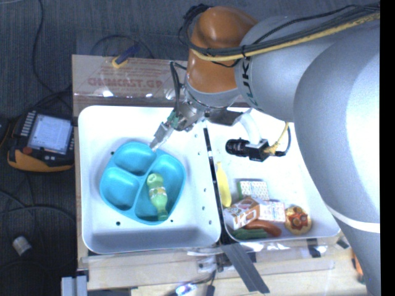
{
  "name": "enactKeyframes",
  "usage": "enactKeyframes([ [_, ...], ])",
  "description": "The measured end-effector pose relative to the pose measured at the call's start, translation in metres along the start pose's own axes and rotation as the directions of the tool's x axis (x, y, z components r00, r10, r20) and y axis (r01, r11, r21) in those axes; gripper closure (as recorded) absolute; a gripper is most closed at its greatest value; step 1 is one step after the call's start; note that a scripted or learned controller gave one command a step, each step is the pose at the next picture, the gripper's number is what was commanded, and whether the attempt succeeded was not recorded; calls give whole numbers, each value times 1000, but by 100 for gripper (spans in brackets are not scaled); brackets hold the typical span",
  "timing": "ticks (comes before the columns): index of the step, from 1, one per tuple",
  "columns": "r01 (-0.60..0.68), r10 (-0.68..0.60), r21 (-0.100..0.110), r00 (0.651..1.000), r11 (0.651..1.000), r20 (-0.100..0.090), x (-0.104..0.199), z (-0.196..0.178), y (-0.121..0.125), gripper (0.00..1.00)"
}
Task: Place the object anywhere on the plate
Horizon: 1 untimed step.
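One object (157,195) already lies in the plate (117,187).
My gripper (159,137) hangs above plate's far rim, object toward near side, lengthwise away; finger spread unclear.

Bright, even overhead light washes the white bins (92,227) to glare; the floor (37,42) stays dim, everything slightly soft.

Glossy blue plastic plate (126,180) (smooth), matt white bin (99,227)
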<state>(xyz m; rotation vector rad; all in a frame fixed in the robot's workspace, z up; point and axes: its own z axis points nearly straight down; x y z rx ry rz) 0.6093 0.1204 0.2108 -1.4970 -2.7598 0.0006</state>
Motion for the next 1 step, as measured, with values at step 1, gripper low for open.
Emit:
enactKeyframes([
  [1, -146, 146, 0, 989, 989, 2, 3, -52, 1, 0],
])
